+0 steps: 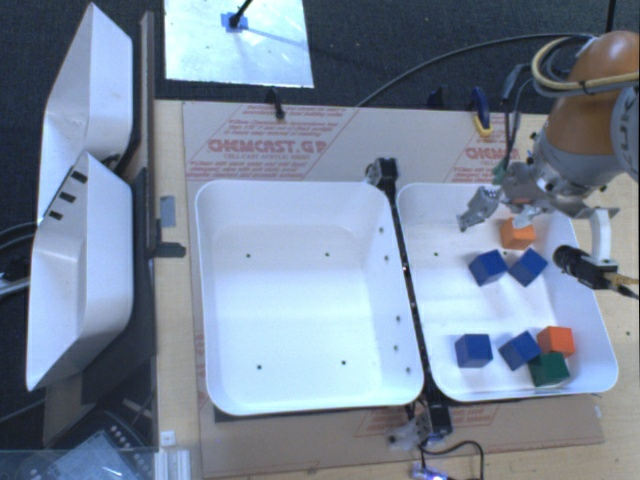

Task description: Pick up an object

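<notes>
Adjoining white bins (300, 308) on cardboard-covered bench (330, 138)

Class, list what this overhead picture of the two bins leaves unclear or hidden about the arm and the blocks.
1. Gripper: too small and blurred in the camera view to tell open from shut.
2. Orange block under it: its top edge is covered by the gripper, so contact cannot be judged.
3. Green block: partly covered by a second orange block.
4. Arm: cut off by the right edge.

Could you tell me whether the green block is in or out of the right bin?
In. The green block rests on the right bin's floor, near corner, touching an orange block.
</notes>
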`<state>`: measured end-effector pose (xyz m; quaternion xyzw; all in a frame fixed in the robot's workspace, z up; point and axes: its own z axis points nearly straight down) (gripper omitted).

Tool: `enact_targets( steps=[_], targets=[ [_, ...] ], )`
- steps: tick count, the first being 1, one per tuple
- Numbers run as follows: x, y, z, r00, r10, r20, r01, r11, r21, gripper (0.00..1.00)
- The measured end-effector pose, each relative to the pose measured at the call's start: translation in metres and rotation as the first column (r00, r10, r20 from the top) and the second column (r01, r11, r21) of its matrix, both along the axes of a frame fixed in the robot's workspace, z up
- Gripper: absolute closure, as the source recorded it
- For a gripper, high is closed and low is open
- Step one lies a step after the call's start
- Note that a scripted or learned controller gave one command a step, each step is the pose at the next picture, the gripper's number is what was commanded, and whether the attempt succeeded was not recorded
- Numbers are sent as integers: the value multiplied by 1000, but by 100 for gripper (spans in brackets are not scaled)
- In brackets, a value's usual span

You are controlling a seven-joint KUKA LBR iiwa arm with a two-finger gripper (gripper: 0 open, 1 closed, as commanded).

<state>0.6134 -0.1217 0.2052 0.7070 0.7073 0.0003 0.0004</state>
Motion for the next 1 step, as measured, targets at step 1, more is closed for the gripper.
enact_targets(
  steps=[1],
  targets=[
    [-36,-23,-98,1000,0,10,0,1000,-3,0]
  ],
)
